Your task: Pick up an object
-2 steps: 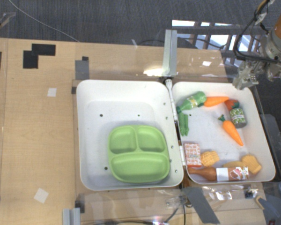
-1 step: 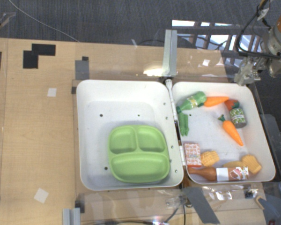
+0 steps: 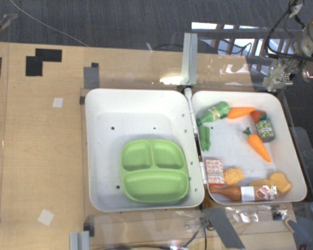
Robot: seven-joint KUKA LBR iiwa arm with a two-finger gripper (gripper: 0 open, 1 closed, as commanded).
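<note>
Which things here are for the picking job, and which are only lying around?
For the job: gripper; in the right bin: two carrots, sauce bottle, small can, red-white packet.
Lying about: green divided plate in the left bin.

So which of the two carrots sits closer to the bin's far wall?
The carrot lying crosswise beside the green bottle, near the far wall. The other carrot lies diagonally mid-bin, green top toward the far wall.

Arm (image 3: 310,40) cut off by right edge at top corner; claw (image 3: 278,79) small and blurred, shape not readable. Labels on bottle (image 3: 250,192) and carton (image 3: 214,171) too small to be read. Counter (image 3: 36,155) cropped at left and bottom edges.
</note>
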